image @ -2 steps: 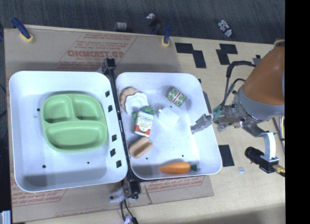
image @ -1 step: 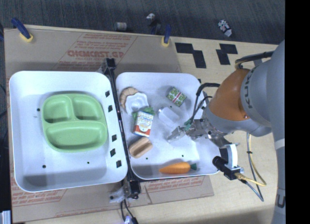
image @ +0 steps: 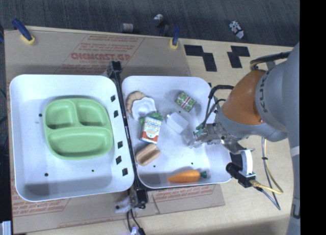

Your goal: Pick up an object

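The tool is hanging low in the right bin; its state I cannot tell. It should be centring over the clear plastic cup before closing.

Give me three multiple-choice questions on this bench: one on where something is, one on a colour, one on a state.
1. Where does the carrot lie?
A. Right bin, near edge
B. Left bin
C. On the cardboard

2. What colour is the divided tray?
A. Red
B. Green
C. Blue

3. What do the tray's compartments hold?
A. A carrot
B. A carton
C. Nothing

Answers: 1 A, it rests along the right bin's near wall. 2 B, it is pale green. 3 C, all compartments show bare green.
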Robot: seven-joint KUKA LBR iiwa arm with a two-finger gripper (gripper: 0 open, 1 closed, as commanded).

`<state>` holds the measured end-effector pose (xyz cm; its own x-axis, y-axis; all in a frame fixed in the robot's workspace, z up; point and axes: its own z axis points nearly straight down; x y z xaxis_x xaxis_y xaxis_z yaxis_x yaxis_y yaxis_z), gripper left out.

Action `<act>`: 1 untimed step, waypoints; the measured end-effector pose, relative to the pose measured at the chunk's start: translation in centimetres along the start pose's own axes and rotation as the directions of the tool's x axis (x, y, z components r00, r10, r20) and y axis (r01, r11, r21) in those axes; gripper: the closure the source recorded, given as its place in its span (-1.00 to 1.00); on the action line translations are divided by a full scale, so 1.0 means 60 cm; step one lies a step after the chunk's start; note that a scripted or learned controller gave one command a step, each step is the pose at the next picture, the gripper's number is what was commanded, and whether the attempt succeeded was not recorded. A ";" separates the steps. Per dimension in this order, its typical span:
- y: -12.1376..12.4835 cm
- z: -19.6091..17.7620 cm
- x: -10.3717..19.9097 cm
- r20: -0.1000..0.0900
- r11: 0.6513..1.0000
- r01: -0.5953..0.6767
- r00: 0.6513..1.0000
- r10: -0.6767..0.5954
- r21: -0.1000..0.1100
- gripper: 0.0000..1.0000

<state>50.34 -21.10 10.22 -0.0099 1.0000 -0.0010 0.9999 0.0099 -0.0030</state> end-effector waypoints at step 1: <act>-0.046 0.013 0.001 -0.002 1.000 -0.003 1.000 0.003 0.001 1.00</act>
<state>47.59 -21.08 9.48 -0.0068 1.0000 0.0011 1.0000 0.0068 -0.0044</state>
